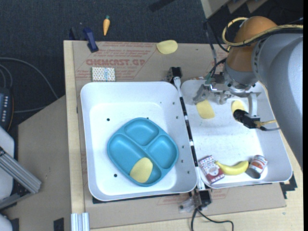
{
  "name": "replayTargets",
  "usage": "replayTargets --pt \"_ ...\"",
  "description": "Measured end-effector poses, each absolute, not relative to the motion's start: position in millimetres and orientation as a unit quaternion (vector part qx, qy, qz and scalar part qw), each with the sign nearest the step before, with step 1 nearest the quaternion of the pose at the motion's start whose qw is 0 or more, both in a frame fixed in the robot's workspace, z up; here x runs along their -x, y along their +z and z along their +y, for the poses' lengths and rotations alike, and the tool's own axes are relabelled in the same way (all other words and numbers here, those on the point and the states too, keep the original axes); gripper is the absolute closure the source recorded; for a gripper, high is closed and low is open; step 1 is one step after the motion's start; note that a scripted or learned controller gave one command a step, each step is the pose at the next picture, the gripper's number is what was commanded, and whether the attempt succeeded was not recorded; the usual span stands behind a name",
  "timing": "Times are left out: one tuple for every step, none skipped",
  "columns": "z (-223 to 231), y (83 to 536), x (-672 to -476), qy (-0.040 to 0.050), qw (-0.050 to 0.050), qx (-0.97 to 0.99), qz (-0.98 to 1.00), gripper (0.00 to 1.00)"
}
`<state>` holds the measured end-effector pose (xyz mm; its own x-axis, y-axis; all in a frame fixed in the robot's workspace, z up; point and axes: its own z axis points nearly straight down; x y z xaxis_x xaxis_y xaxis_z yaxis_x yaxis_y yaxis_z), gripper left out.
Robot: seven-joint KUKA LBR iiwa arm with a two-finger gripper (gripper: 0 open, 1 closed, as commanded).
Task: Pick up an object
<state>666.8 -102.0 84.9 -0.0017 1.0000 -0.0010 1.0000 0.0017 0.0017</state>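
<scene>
My gripper (211, 98) hangs over the far left part of the right bin (269, 150), its fingers apart. A pale yellow rounded object (206, 110) lies on the bin floor just in front of the fingertips, with nothing held between them. At the bin's near edge lie a banana (232, 168), a small red and white box (210, 169) and a small can (257, 165).
The left bin (96, 105) holds a blue divided plate (159, 148) with a yellow piece (141, 170) in its near compartment. Outside the bins, on the cardboard, are a yellow lemon-like piece (167, 46), a blue clip (89, 39), a small carrot (106, 25) and a patterned packet (103, 73).
</scene>
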Motion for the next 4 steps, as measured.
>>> replayTargets --pt "-94.7 85.1 -666.7 -0.0002 0.0 -0.707 0.707 0.0" --pt "-97.5 84.9 -666.6 -0.0003 0.001 -0.707 0.707 0.0" --pt "-91.5 85.0 -666.6 -0.0005 0.0 -0.707 0.707 0.0" --pt "-98.2 84.9 -666.5 -0.0003 0.001 -0.707 0.707 0.0"
